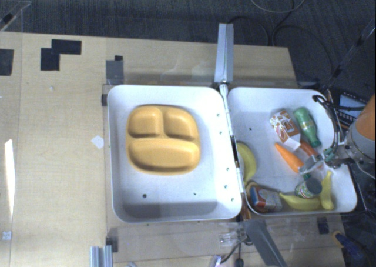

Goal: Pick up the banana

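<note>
One yellow banana point(248, 162) lies curved along the left wall of the right bin point(258, 104). A second banana point(302, 202) lies along that bin's front wall, its end bending up at the front right corner. My gripper point(315, 164) hangs low over the right part of this bin, just right of an orange carrot point(287, 157) and above a small green-capped bottle point(309, 188). It is well to the right of the first banana and a little behind the second. No banana is in its grasp.
A green bottle point(307, 125) and a small carton point(282, 124) lie at the back of the right bin; a can point(264, 199) rests at the front left. The left bin point(117, 160) holds a yellow divided plate point(163, 139). Cables trail at the right edge.
</note>
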`<act>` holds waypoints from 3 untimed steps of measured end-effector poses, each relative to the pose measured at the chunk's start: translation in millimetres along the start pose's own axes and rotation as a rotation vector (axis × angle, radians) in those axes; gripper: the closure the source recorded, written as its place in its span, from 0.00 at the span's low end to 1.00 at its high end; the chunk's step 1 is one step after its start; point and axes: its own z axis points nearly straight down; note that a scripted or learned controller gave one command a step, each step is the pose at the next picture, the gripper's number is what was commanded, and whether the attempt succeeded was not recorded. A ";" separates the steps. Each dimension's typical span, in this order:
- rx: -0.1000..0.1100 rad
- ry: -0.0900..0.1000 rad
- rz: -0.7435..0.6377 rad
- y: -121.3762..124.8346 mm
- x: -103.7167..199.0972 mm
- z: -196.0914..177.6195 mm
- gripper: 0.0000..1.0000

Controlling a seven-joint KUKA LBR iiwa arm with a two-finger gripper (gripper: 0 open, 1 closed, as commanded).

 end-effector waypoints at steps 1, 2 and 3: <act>0.000 0.000 0.000 -0.1 -0.2 0.0 0.00; 0.000 0.000 0.000 -0.1 -0.2 0.0 0.00; 0.000 0.000 0.000 -0.1 -0.2 0.0 0.00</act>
